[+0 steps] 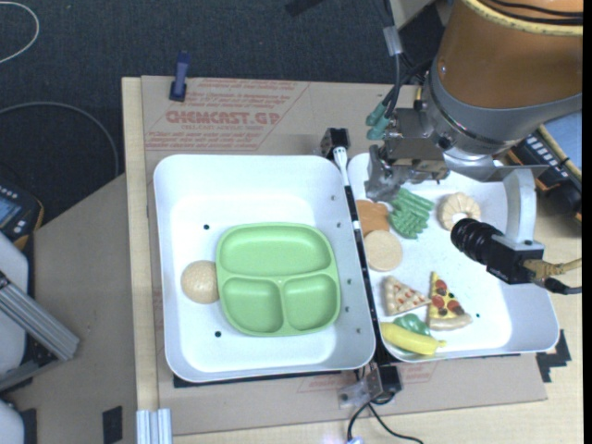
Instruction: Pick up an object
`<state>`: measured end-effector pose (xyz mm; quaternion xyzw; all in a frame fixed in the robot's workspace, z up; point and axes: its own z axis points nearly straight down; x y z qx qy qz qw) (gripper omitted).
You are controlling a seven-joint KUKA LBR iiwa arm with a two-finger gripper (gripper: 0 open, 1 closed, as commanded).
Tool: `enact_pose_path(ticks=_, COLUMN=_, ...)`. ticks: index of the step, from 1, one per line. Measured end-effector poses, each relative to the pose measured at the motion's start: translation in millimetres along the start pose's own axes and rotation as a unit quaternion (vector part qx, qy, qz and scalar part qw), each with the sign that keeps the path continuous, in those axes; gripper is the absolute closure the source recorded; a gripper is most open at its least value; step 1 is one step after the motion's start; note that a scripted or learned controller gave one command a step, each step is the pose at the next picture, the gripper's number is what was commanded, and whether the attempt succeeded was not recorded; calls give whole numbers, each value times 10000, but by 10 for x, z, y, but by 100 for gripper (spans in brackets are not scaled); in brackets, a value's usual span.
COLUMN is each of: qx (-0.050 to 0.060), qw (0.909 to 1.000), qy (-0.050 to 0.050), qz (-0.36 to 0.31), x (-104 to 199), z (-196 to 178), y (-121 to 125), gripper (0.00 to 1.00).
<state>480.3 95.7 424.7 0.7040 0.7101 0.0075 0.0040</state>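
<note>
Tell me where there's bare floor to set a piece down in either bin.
Left bin: bare strip between its far wall and the green tray. Right bin: bare near-right corner past the pizza slices. Crowded beside the divider, under the gripper.

Printed lettering on the brown board under the bins

In the upper middle of the frame, red print is seen on the cardboard sheet (231, 109) above the left bin (176, 248). The large line is read as "CHEMCAST G P", with its end less clear. Smaller red lines are printed above and below it, too fine to be read. Similar faint red print is glimpsed at the lower edge, also illegible.
</note>
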Motion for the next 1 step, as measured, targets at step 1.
enact_pose_path(ticks=1, qx=58, qw=10000, qy=-26, qz=33, x=-32, z=-34, y=-3, gripper=100)
